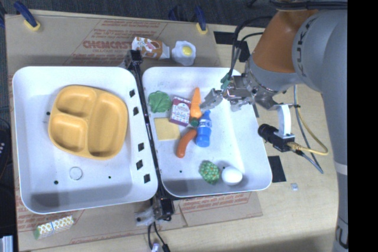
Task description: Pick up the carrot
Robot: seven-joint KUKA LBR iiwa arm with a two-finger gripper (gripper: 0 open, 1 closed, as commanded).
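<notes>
The left bin (23,127) holds a yellow divided plate (88,121), well apart from the action. In the right bin (251,150) the toys crowd the middle: a green leafy piece (158,101), a dark red packet (180,111) over a yellow slice (165,128), then the carrot (195,102) standing nearly upright in the view, its lower end touching a blue bottle (204,131), with a reddish sausage (185,142) just beside that. Lower down lie a green knobbly ball (208,170) and a white egg (232,175). The gripper (211,100) hangs just right of the carrot, at its side rather than around it; how wide it stands I cannot tell. The risk, as I judge it, is the clutter: closing here could catch the packet or the bottle, or shove the carrot aside.
</notes>
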